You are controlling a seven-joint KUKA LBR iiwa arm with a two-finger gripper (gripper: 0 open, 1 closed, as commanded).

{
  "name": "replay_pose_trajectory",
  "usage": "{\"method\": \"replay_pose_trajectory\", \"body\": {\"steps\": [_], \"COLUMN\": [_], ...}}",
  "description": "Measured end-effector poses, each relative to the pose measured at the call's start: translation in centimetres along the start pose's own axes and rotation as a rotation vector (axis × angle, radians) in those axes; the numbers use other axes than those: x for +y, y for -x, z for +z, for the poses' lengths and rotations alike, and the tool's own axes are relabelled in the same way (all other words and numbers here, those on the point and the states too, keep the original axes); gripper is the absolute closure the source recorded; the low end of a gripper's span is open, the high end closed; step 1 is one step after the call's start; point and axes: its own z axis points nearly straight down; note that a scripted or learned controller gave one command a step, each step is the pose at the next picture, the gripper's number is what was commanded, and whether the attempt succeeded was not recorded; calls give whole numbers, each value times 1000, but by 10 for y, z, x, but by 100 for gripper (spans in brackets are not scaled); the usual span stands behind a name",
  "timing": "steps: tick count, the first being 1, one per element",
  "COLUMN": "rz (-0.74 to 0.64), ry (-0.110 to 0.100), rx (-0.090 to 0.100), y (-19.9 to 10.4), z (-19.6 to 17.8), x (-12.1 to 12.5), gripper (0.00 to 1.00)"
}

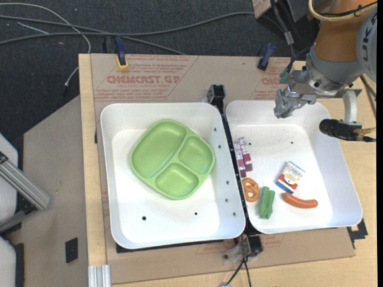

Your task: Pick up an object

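My gripper [289, 106] hangs over the far edge of the right bin [335, 160], above its back rim. Nothing shows between its fingers. In the right bin lie a red sausage [300, 202], a small white, blue and red carton [290, 177], a green pickle-like piece [266, 202], an orange pretzel [250, 188] and a purple and white wrapped bar [242, 154] against the left wall. All of them sit nearer the front than the gripper.
The left bin [119, 208] holds a green divided plate [172, 158]. A black divider clamp [216, 94] sits between the bins at the back. Blue clips [121, 59] hold the cardboard base. A black cable end [339, 128] sticks out right of the gripper.
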Motion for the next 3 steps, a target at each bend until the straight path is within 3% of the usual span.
{"method": "replay_pose_trajectory", "body": {"steps": [3], "rz": [-2], "ry": [4], "rx": [0], "y": [-171], "z": [-3], "x": [15], "gripper": [100]}}
